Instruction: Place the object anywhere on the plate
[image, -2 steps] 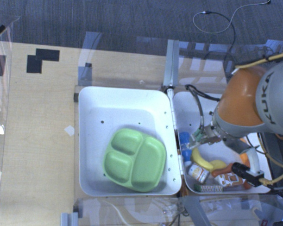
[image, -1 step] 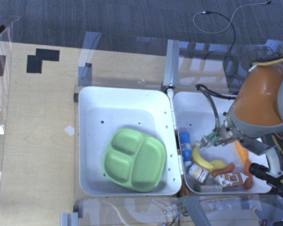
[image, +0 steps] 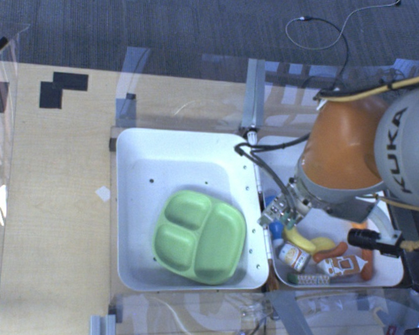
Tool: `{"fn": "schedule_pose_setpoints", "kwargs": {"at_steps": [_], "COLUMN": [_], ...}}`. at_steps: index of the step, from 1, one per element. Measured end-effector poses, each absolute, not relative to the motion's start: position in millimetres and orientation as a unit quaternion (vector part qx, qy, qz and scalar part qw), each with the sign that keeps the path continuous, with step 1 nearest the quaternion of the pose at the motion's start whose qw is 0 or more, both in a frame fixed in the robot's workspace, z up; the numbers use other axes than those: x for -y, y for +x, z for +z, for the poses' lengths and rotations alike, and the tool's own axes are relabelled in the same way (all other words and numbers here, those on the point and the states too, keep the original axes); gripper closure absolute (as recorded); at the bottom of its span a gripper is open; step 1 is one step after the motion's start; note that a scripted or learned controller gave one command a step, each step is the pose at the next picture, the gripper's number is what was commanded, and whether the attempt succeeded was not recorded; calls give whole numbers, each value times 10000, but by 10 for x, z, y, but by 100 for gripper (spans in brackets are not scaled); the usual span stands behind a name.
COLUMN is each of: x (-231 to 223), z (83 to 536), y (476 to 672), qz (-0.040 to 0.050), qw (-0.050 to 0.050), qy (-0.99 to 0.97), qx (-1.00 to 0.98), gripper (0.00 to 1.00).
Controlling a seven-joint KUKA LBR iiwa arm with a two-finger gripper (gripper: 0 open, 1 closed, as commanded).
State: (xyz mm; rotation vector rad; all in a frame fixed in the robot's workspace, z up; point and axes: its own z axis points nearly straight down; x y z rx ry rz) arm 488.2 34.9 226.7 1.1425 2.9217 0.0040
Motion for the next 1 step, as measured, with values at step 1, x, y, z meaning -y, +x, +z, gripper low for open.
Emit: {"fn": "schedule_pose_setpoints", "kwargs": {"at_steps": [1], "x": [-1107], "z": [1911], "y": [4876], "qz": [15], "qw": [17], "qy": [3407], "qx": [-9402], "gripper": [100]}}
